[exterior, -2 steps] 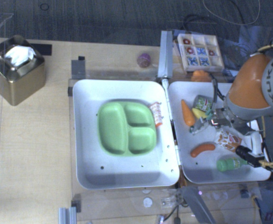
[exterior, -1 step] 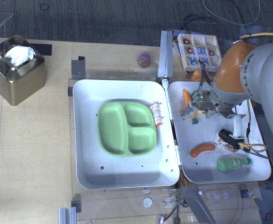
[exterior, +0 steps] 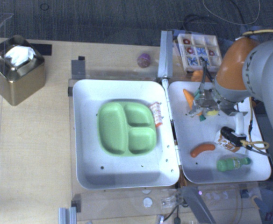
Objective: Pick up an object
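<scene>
**Camera view: gripper low in the right bin, nothing clearly held**

Camera view looks down on two white bins that stand side by side on the surface [exterior: 57, 139]. The left bin [exterior: 87, 125] carries a green divided plate [exterior: 126, 127] in its middle, and a small red-and-white packet [exterior: 156, 114] lies against the right edge of the plate. The loose small things are in the right bin [exterior: 192, 129], so it seems sensible that the arm works there. An orange carrot-shaped piece [exterior: 188, 96] lies near the far left corner; a red sausage [exterior: 202, 149] lies nearer the front; a green bottle [exterior: 232, 164] lies on its side by the front right corner.

The arm [exterior: 262, 73] reaches in from the right, with its orange band [exterior: 232, 64] above the far edge of the bin and the wrist bent downward. The gripper [exterior: 203, 107] hangs low in the far part of this bin, just beside the orange piece; some small coloured bits are around it, too small to name. Whether the gripper is open or closed I cannot tell, and I see nothing surely held. I judge the nearest candidate to be the orange piece, with the pick not yet done.
</scene>
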Motion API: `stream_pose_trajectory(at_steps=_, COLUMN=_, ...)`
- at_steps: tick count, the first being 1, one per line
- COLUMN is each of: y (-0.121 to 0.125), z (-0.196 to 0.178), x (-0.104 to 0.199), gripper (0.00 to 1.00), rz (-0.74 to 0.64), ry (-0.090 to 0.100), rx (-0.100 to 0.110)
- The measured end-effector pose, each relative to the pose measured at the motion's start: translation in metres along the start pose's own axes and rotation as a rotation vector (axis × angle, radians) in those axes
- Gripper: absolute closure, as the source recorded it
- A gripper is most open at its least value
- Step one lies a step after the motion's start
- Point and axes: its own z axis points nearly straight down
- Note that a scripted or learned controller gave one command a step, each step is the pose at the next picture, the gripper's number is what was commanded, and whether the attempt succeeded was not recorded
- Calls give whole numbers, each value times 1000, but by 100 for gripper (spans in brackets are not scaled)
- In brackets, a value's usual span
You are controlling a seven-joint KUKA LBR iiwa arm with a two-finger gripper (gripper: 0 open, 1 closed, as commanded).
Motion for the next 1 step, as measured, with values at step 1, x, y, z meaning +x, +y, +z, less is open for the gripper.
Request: stream_pose_trajectory(at_steps=1, y=40, z=-135, x=25, gripper=100, rz=-130, ry=3, rx=8)
